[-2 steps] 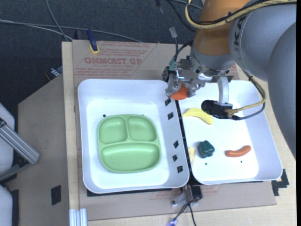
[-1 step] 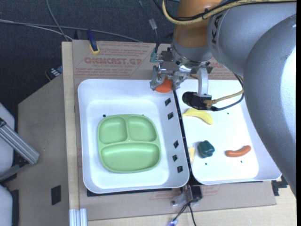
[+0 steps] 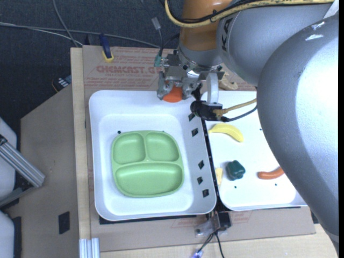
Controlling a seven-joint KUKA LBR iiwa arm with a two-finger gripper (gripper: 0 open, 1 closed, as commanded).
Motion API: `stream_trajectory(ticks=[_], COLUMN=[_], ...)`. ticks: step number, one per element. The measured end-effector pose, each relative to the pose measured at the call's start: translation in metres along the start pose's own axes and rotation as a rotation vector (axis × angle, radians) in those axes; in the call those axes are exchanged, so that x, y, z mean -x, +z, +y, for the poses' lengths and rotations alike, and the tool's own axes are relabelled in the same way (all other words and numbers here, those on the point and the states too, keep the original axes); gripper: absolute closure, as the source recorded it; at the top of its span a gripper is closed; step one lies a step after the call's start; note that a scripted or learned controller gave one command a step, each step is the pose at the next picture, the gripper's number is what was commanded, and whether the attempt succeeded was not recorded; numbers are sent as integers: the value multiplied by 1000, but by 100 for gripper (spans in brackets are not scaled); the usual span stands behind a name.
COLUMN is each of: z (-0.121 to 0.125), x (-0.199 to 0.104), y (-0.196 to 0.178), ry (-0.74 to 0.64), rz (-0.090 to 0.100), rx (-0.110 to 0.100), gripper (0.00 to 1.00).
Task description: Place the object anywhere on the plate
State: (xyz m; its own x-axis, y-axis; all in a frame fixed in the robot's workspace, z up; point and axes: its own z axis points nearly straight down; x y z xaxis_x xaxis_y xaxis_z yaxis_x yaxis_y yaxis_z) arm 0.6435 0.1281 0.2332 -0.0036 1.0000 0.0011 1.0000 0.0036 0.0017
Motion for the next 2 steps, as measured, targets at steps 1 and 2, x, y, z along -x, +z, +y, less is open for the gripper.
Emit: stream_trajectory(ticks=[1,2], z=[-14,-14], x=[2,2], y=[12,12], ry=[5,4], rz=[-1,-2], rx=[-6,-5], gripper=[100,0])
